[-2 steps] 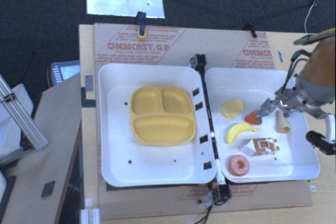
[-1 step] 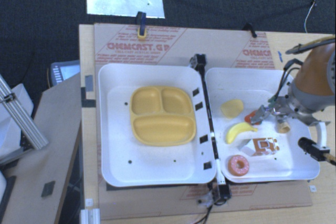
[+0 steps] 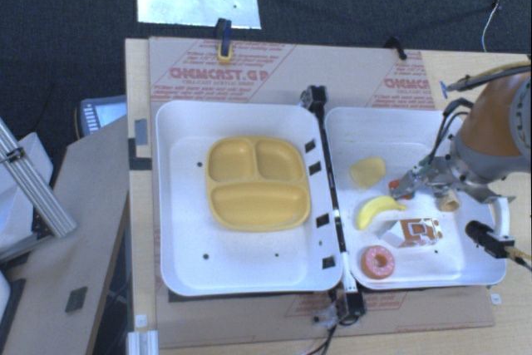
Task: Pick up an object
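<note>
The right bin (image 3: pixel 465 266) holds several small objects. A pale yellow rounded piece (image 3: pixel 367 170) lies at its upper left, with a yellow banana (image 3: pixel 378 210) just below it. Near the front edge sits a pink donut (image 3: pixel 378 262). To the donut's upper right is an orange-and-white printed item (image 3: pixel 418 231). A small tan object (image 3: pixel 449 201) rests close under the arm's wrist. My gripper (image 3: pixel 406 184) reaches in from the right and hangs low over the bin, just above the banana's right end and beside the pale yellow piece.
The left bin (image 3: pixel 179 204) holds a yellow divided tray (image 3: pixel 256 183). A black clamped divider (image 3: pixel 326 195) runs between the bins. The grey arm with its orange band (image 3: pixel 499 116) covers the right bin's far right side. A black part (image 3: pixel 486 238) juts out at the lower right.
</note>
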You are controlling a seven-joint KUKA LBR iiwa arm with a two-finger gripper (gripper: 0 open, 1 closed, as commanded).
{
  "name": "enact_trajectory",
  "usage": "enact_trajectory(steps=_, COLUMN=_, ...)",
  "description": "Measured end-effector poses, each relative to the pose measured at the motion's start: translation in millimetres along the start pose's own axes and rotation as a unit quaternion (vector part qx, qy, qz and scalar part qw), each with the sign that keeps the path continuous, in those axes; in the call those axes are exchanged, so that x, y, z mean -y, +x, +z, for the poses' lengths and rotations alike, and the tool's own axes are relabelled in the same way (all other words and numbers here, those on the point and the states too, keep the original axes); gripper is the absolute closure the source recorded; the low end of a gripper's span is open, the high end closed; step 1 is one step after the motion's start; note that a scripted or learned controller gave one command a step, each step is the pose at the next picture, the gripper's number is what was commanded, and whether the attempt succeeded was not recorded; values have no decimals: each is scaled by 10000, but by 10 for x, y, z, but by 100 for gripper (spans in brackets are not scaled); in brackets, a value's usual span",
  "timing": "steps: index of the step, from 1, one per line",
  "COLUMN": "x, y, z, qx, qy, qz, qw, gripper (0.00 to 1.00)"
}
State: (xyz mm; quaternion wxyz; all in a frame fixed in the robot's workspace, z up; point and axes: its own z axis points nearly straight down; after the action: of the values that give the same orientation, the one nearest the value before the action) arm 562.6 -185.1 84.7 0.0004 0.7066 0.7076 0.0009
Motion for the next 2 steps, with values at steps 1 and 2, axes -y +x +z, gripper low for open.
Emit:
enact_trajectory(steps=1, x=-7, y=-4, z=-112, qx=7, qy=-13, qz=1, qw=10000, gripper=100)
enact_trajectory(steps=2, x=21, y=88, z=-626, qx=10, qy=-15, qz=-16, qw=10000, gripper=100)
